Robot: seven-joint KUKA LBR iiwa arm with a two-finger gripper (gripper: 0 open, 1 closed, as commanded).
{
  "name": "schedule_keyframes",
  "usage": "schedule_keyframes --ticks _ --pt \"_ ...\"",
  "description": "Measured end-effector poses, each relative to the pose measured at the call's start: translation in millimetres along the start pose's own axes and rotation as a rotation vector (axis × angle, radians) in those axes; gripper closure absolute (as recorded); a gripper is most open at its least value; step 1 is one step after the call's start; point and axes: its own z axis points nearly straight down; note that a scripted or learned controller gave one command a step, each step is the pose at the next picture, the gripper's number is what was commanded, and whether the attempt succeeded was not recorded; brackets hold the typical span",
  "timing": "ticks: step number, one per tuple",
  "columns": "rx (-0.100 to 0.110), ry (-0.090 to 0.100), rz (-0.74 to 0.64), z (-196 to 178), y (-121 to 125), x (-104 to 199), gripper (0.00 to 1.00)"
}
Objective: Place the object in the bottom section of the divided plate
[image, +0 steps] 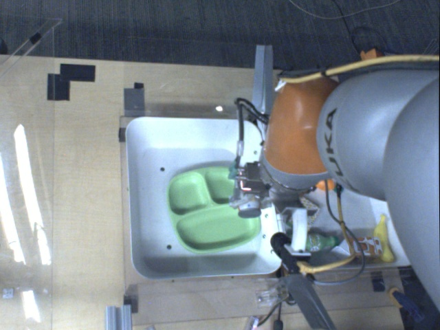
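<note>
A light green divided plate (206,212) lies in the left white bin (148,184). Its large bottom section faces the near side and two smaller sections sit at the back. The gripper (246,196) hangs over the plate's right edge, close to the ridge between the sections. The arm's orange band (295,129) and grey body cover the space to the right. No object shows between the gripper parts that I can see.
In the right bin, partly hidden under the arm, lie a green bottle (323,241) and a yellow banana-like item (383,238). Black cables loop near the bin's front edge. A metal post (262,74) stands behind the bins.
</note>
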Motion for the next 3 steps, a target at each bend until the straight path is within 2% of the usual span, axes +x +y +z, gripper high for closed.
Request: schedule_keyframes --ticks 1,2,3 --pt "0.001 0.000 -0.025 54.4 -2.1 28.8 1.00" --pt "-0.001 0.000 0.368 26.1 5.5 4.6 1.00" --pt "-0.016 0.011 0.524 106.5 7.5 31.6 1.00"
